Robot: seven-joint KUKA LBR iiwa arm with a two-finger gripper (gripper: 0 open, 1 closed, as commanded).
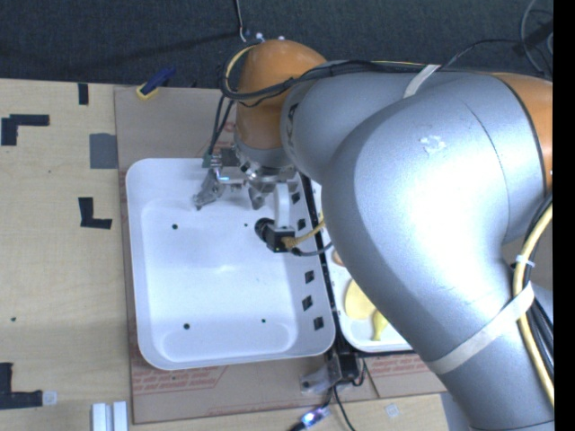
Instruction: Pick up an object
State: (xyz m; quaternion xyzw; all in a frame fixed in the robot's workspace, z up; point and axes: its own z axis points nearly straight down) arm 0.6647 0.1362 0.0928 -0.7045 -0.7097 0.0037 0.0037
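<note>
The grey arm (pixel 422 214) takes up most of the right side from where I stand, its thick body sweeping in across the right bin (pixel 355 335) and hiding nearly all of it; the orange band (pixel 269 92) sits above the wrist near the top centre, with dark cables looped around it; beneath it all lies the bench (pixel 63 268), a pale wooden surface with black marks on it, and a brown cardboard sheet (pixel 180 384) under the bins; the left bin (pixel 216 268) is a shallow white tray with rounded corners, a few small dark dots on its floor, and a row of dark slots along its right wall; the gripper (pixel 208 194) hangs over the far left part of that bin, its metal fingers pointing down and left toward the floor, close together at the tips with nothing between them as far as I can see; a yellow object (pixel 362 310) lies in the right bin, peeking out from under the arm, well apart from the gripper; a small blue-and-yellow item (pixel 155 82) rests on the bench beyond the bins, at the edge of the dark backdrop.
</note>
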